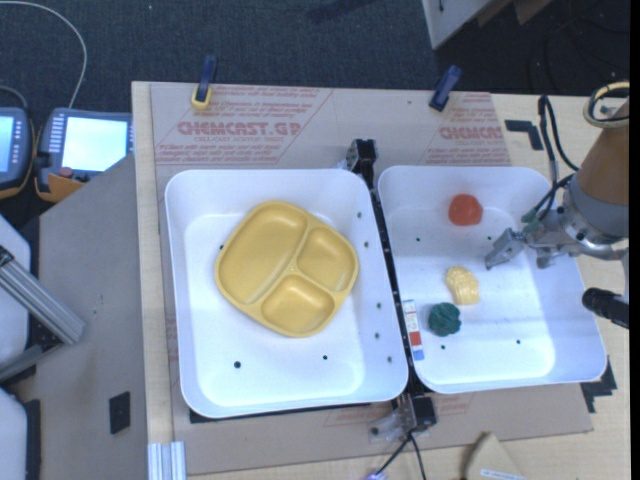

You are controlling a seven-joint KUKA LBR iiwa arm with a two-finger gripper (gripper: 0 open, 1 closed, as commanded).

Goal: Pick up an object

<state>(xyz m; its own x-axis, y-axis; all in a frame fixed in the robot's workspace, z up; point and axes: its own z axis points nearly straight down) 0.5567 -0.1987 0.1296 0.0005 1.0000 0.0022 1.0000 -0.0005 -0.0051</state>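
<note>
I am at the approach step — nothing is picked up yet. The gripper (512, 245) hangs over the right bin (500, 363), at its right side, with the arm (605, 183) coming in from the right edge. I see one grey finger pointing to the left and down, but the other one is lost against the wrist, so I cannot tell if the jaws stand wide or narrow. Nothing is visible between them.

Three small things lie in this bin: the red object (464, 209) at the far side, the pale yellow object (462, 285) in the middle, and the dark green object (444, 318) just beside it, nearer to me. The red one and the yellow one are both near the gripper, each to its left. The yellow divided plate (287, 267) sits alone in the left bin (200, 368).

For the next move I judge that I must choose one target — probably red or yellow — bring the gripper over it and descend. The yellow and green things almost touch, so a grasp there could push the neighbour.
</note>
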